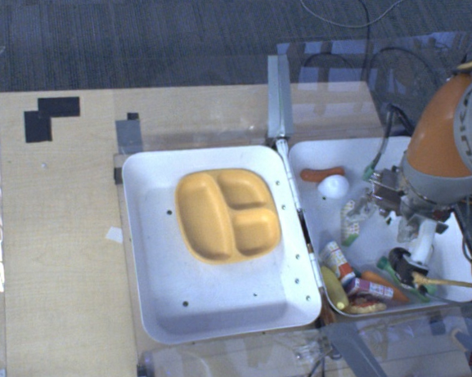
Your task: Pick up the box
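Item: box, small, dark with red and pale print, lying flat among clutter at the near edge of the right bin. It sits just beside a yellow banana-like toy on its left and touches an orange carrot-shaped piece along its far side. A small labelled bottle stands close behind.

Handling, by my estimate: light, stiff cardboard, smooth faces, likely to slide rather than crush. Best hold looks to be across the two long sides, near the middle, though neighbours crowd both.

Orientation: long axis runs roughly left to right across the bin, tilting slightly toward the near right corner. Which end is the front I cannot tell.

Gripper: over the right bin, above and to the right of the box, apart from it. Whether it is open or closed I cannot tell; nothing visibly held.

Left bin: holds a yellow divided tray.
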You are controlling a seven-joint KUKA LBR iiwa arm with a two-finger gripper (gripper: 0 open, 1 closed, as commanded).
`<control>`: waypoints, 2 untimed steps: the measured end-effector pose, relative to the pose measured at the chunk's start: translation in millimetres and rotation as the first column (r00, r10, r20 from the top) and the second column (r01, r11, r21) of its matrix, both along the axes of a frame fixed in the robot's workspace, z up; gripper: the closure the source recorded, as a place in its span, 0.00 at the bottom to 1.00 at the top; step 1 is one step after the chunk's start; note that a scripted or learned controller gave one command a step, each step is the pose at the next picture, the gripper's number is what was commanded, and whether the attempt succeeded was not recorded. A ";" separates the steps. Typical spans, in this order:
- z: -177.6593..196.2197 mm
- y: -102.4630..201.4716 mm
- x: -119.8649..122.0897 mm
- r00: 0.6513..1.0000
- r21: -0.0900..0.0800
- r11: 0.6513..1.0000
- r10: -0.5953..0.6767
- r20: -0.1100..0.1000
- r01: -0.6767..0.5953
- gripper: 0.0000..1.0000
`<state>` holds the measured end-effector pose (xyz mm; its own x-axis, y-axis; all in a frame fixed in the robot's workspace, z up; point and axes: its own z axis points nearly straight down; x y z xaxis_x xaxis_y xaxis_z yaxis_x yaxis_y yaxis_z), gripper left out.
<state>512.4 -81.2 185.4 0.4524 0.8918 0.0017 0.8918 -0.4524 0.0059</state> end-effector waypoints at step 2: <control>-96.9 -2.1 46.0 1.000 0.000 1.000 0.000 0.003 0.000 0.00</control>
<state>558.5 -83.2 88.5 0.4524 0.8918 0.0033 0.8918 -0.4524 0.0090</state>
